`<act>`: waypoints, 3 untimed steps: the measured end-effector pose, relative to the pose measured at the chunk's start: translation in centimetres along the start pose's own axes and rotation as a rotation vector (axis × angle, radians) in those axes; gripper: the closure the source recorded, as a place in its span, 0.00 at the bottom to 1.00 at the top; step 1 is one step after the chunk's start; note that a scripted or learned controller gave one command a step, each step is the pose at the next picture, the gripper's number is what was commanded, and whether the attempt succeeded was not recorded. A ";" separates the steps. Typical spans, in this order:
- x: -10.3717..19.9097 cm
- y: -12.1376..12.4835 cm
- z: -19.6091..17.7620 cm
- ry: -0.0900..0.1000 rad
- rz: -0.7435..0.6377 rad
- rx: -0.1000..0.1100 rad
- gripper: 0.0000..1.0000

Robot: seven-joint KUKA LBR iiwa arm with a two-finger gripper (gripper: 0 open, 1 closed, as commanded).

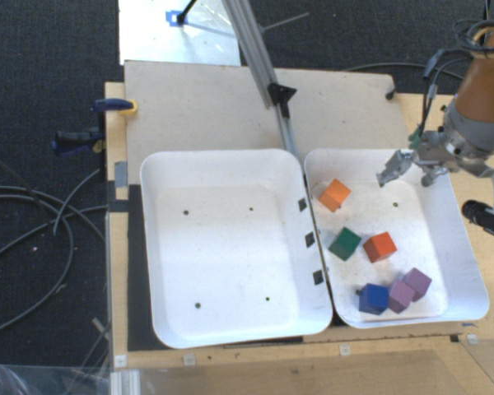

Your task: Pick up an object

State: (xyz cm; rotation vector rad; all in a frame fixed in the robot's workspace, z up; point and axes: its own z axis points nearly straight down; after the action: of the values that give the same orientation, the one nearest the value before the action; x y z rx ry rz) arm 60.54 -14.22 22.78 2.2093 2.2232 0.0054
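Hovering tool (pixel 410 169) | fingers spread open, holding nothing | above right bin (pixel 449 245) rim

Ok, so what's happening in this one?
A robot arm reaches in from the right, with its tool over the upper right part of the right bin. There is nothing between its fingers. The blocks all lie loose in that bin: an orange block, a green block, a red block, a blue block and two purple blocks. The left bin sits beside it.
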 end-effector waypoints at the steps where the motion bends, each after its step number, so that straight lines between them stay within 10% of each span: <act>1: 0.0 -0.1 -1.1 -0.001 -0.004 0.001 1.00; 2: 0.0 -0.1 -1.0 -0.001 -0.004 0.002 0.00; 3: -1.9 -5.7 12.8 0.004 0.007 0.014 0.00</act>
State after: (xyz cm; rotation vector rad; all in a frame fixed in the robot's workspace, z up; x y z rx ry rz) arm 54.90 -16.16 9.97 2.2264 2.2248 -0.0055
